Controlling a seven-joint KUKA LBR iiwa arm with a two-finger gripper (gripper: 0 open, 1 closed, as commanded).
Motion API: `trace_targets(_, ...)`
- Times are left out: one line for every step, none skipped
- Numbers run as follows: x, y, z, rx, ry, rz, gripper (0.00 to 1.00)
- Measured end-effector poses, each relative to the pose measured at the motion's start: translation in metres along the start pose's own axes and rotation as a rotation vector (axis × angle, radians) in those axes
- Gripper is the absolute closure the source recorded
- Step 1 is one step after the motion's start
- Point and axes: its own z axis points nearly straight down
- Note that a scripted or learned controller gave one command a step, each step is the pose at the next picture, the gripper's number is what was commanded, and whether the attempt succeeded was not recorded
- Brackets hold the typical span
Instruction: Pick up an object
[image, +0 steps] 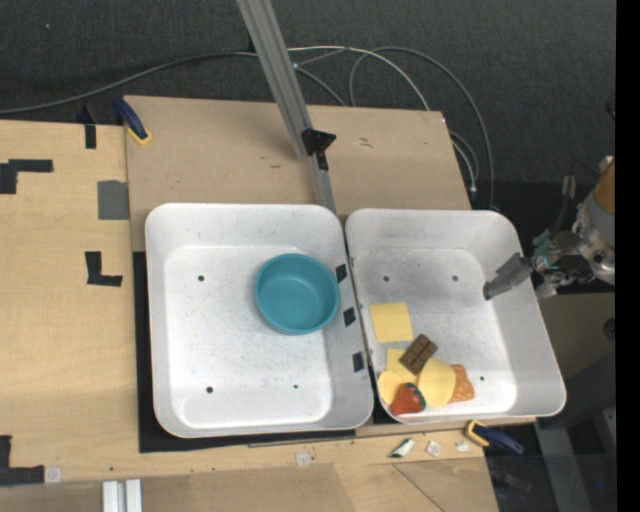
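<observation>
End effector (508, 277), one bowl (296, 292)

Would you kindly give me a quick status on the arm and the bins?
Pincer over right bin's right edge, nothing held. Yellow slice, brown piece, toy food cluster in right bin's near-left corner. Teal bowl in left bin. Path unobstructed.

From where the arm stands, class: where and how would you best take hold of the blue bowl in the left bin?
Probably grip the blue bowl by its rim, coming straight down, one finger inside and one outside. It sits upright and open, apparently too wide to span whole, and its thin raised wall offers an edge. The rim nearest the right bin seems closest to the gripper.
</observation>
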Motion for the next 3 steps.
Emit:
trace_targets(0.000, 0.000, 0.000, 0.000, 0.000, 0.000, 0.00)
trace_targets(0.000, -0.002, 0.064, 0.006, 0.002, 0.002, 0.00)
trace_targets(0.000, -0.014, 0.116, 0.007, 0.002, 0.002, 0.00)
